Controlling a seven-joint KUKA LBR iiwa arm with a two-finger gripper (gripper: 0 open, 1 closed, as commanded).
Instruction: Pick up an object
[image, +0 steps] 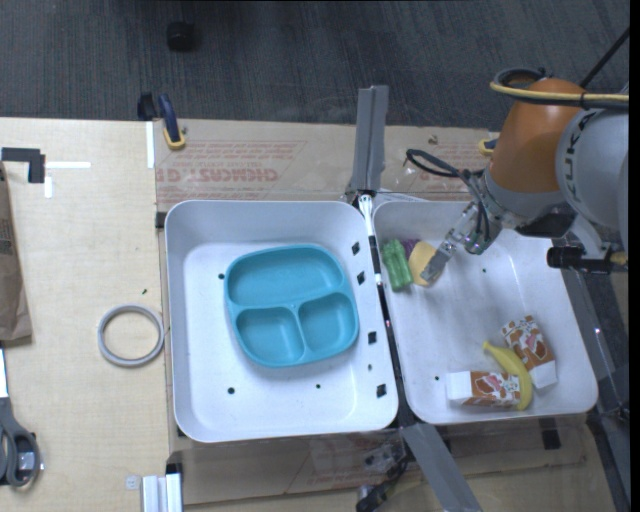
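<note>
In the right bin (560, 290) a green oblong object (397, 265) lies against the left wall, with a pale yellow piece (423, 257) right beside it. My gripper (437, 264) reaches down from the grey and orange arm (530, 150) and its tip rests at the pale yellow piece, touching or just over it. Near that bin's front lie a yellow banana (510, 372), a patterned carton (528, 343) and a second carton (478, 386).
The left bin (200, 380) holds a blue three-compartment plate (291, 304). A metal divider post (368, 140) stands between the bins at the back. On the bench to the left lie a tape ring (131, 333) and scissors (17, 450).
</note>
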